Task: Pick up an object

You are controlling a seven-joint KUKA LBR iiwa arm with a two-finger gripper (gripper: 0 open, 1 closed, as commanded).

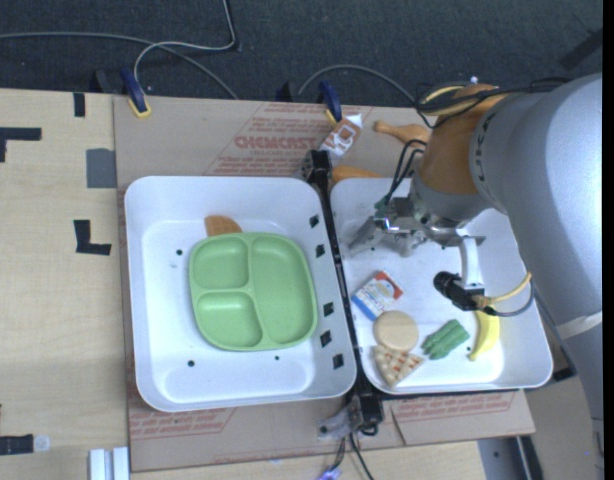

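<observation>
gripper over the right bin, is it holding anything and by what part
Cannot be told: the gripper sits low in the right bin, and nothing shows between its fingers; the toy food lies apart, nearer the front.

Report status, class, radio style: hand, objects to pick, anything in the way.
Hand low over right bin, nothing visibly held. Banana, green toy, cookie untouched near front. Nothing blocking.

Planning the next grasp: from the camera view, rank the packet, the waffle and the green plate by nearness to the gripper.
Measured from the gripper:
1. Packet, right bin, just below it.
2. Waffle, right bin's near edge.
3. Green plate, left bin.
</observation>
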